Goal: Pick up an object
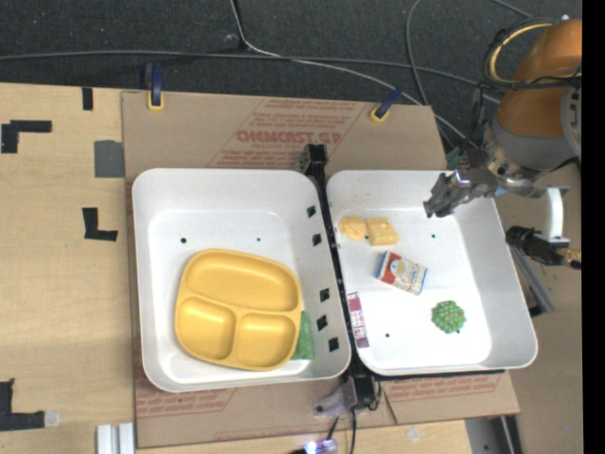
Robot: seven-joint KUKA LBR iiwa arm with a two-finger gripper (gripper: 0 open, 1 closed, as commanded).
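In the right bin (492,343) lie two pale yellow pieces (368,230) near the middle left, a small carton with a blue and red print (402,272), a green knobbly ball (448,317) toward the front right, and a thin purple packet (356,317) along the left wall. My gripper (442,200) hangs over the bin's back right area, above and to the right of the yellow pieces. Nothing shows between its dark fingers.
The left bin (151,235) holds a yellow three-compartment tray (236,308) with a green item (303,339) wedged at its right side. Both bins sit on a cardboard sheet (274,135). Black cables (284,55) run across the dark back. The arm's grey and orange body (534,102) stands at the right.
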